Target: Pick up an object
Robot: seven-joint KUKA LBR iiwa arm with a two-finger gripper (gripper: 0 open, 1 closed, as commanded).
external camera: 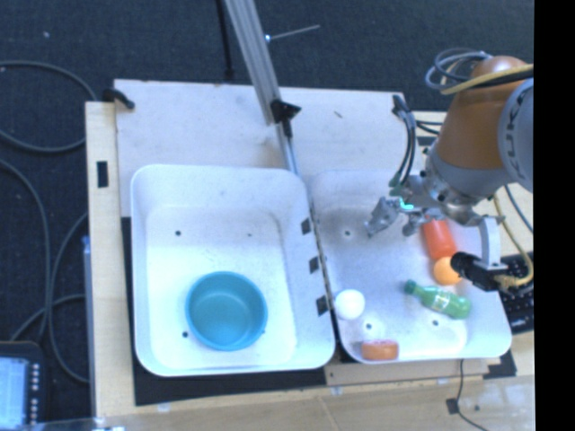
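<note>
From the overhead camera view, we see the grey arm's two-finger gripper [388, 214] hovering over the bare upper part of the right shallow white bin [346, 206], its fingers spread apart with nothing between them. Just to its right lies a red-orange cylinder [438, 237], with a small orange ball [445, 270] below it. A green plastic bottle [438, 300] lies nearer the front, a white ball [349, 304] sits by the left wall, and an orange-and-white piece [379, 349] rests at the front edge. The left shallow white bin [216, 196] holds a round blue bowl [226, 310].

Robotics lab: bench [180, 124] with white bins [225, 187], loose cables [27, 142]
</note>
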